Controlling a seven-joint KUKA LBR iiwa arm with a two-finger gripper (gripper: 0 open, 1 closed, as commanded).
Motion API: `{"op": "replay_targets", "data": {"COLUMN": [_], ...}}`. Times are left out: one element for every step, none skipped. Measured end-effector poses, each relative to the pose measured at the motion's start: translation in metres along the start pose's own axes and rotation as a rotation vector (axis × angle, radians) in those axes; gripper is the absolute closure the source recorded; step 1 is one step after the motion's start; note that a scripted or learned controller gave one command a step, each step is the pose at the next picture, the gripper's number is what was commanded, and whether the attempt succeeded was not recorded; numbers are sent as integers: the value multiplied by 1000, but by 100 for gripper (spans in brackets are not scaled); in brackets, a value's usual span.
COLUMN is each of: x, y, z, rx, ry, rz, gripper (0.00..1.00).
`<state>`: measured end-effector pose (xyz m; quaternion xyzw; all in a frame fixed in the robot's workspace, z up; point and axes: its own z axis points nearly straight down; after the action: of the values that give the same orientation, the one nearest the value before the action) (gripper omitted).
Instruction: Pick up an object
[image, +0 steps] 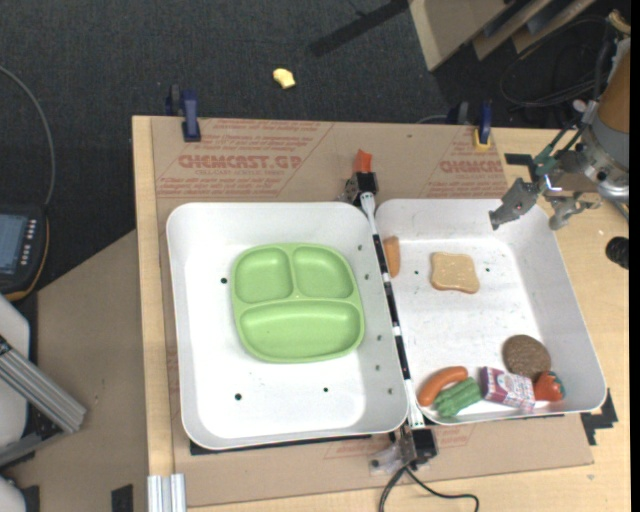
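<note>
Nearest the camera, at five o'clock in the right bin (575, 300), lie a hot dog (441, 382), green pepper (459, 398), purple carton (508, 389), brown patty (525, 354) and tomato (549, 387). Flat tan toast (454, 272) sits toward twelve o'clock of that bin. The claw (535, 197) hangs open at its one o'clock corner, gripping nothing; a green divided plate (297, 302) fills the left bin (200, 330).

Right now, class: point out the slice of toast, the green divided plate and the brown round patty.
slice of toast (454, 272), camera view, centre of its top face
green divided plate (297, 331), camera view, its large lower compartment
brown round patty (525, 355), camera view, middle of its top
</note>
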<state>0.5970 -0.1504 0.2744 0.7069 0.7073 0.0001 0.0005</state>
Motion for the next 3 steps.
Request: {"op": "replay_targets", "data": {"x": [10, 15, 43], "y": [14, 27, -2], "z": [95, 193, 190], "rx": [10, 12, 6], "ry": [3, 4, 3], "rz": [-2, -1, -1], "gripper": [0, 0, 0]}}
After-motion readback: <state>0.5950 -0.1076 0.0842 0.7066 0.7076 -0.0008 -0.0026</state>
